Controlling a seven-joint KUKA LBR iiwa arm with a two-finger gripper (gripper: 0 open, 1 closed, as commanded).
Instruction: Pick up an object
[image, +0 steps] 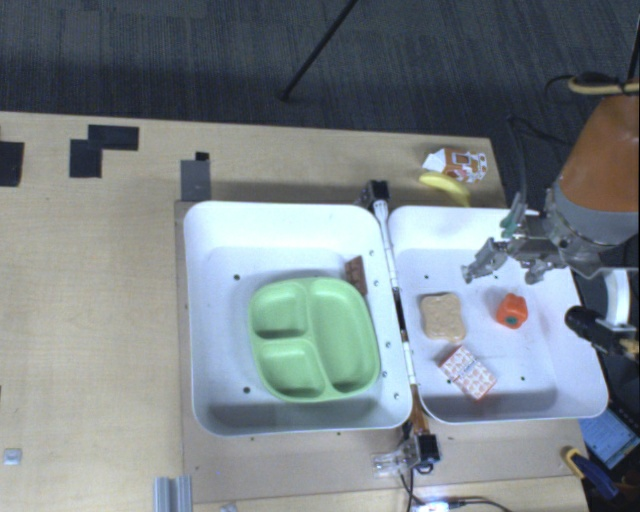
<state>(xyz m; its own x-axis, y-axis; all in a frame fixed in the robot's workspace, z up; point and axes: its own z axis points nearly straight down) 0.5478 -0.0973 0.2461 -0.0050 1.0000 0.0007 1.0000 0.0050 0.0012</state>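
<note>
The gripper (508, 262) hovers spread wide, holding nothing; the arm (600, 170) is cut off at right.

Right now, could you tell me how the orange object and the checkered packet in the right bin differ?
The orange object is small, rounded and plain orange; the checkered packet is flat, squarish and red-and-white patterned. The orange object lies nearer the pincer; the packet lies nearer the bin's front wall. Both rest loose in the right bin.

I see the tabletop (90, 330) carrying two white bins, left (215, 300) and right (560, 395), touching; a banana (443, 183) lies behind them.
</note>
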